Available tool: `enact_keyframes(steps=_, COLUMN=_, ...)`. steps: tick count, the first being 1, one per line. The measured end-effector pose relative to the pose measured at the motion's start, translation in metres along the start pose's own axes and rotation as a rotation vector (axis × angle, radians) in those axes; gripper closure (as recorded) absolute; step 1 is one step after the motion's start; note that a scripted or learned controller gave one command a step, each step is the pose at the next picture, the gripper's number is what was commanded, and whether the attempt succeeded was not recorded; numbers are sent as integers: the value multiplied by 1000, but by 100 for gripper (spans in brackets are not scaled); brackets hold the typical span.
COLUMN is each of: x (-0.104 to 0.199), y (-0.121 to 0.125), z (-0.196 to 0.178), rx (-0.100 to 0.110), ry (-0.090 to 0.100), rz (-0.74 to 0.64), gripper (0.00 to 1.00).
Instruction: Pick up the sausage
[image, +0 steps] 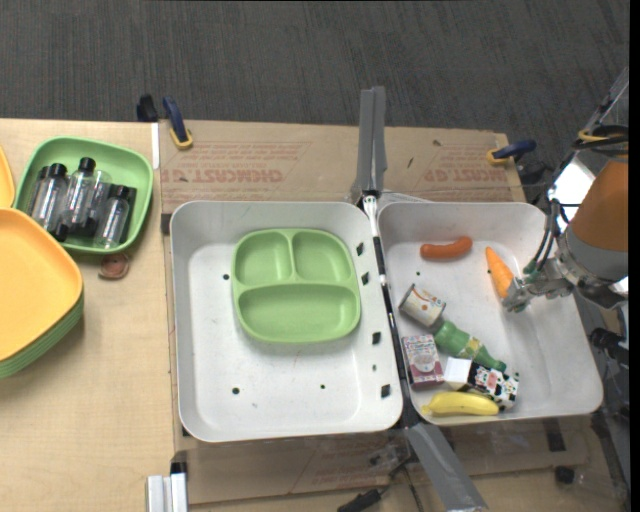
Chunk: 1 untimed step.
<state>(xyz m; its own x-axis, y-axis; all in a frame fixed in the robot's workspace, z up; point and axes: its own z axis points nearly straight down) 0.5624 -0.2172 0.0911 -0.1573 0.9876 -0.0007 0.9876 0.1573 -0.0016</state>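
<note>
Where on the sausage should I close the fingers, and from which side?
Probably the middle of the sausage, from straight above. It lies flat, long axis left-right, with bare bin floor around it and the carrot well to its right; span its short width.

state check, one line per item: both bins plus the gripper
sausage: lying flat, far end of right bin, untouched
carrot: lying beside the gripper
gripper: low in the right bin, nothing seen held
green bottle: on its side
banana: flat, near edge
green divided plate: upright in left bin, compartments bare
</note>
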Motion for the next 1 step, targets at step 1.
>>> enact_keyframes(steps=1, x=-5, y=85, z=-37, rx=38, ry=8, rz=-143, gripper=100)
